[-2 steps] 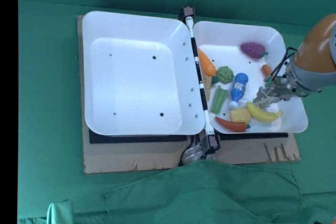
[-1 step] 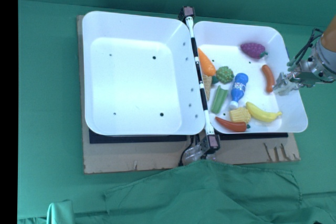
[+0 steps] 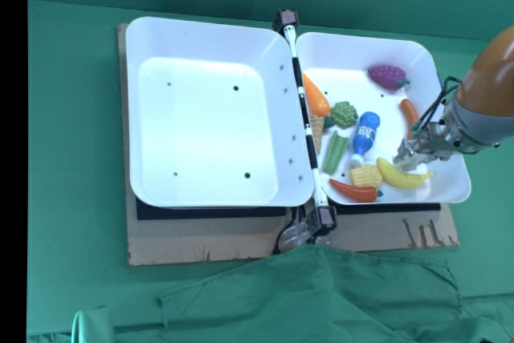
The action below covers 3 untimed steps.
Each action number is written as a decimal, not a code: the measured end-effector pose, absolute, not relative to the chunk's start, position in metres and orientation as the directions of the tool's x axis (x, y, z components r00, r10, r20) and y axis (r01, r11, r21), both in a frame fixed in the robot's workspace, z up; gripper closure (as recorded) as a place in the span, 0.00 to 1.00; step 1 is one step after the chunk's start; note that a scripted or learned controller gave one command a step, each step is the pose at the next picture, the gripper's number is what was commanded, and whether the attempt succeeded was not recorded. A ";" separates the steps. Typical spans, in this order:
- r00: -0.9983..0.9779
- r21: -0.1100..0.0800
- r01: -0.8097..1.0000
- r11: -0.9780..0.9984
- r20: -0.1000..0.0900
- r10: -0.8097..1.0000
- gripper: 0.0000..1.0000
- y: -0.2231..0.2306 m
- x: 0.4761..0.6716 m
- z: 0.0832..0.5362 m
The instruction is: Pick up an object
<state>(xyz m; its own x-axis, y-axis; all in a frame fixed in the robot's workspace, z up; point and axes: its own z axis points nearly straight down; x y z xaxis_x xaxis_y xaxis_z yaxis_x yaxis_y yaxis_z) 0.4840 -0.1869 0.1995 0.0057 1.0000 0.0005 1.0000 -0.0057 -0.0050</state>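
The right bin (image 3: 438, 68) holds several toy foods. Purple grapes (image 3: 387, 76) lie at its back, an orange carrot (image 3: 316, 96) by the left wall, and broccoli (image 3: 344, 114) and a blue bottle (image 3: 365, 132) in the middle. A green stalk (image 3: 336, 153), a corn piece (image 3: 365, 175), a red chili (image 3: 353, 190) and a yellow banana (image 3: 403, 175) lie toward the front. An orange-red sausage (image 3: 409, 112) lies on the right. My gripper (image 3: 409, 156) hangs low at the bin's front right, right over the banana's upper end and next to the sausage.
The left bin (image 3: 209, 108) stands beside the right one, with a black-and-white divider bar (image 3: 301, 108) between them. Both rest on cardboard (image 3: 201, 241). Rumpled green cloth (image 3: 321, 293) lies in front. The arm's orange band (image 3: 494, 76) overhangs the right bin's right wall.
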 end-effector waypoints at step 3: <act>0.009 0.015 1.000 -0.009 -0.007 1.000 1.00 -0.191 0.489 0.197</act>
<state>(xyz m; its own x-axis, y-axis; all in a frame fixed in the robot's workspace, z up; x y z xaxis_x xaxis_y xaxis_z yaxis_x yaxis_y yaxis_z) 0.4886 -0.1905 0.1970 0.0091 0.9999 -0.0071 0.9999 -0.0090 0.0146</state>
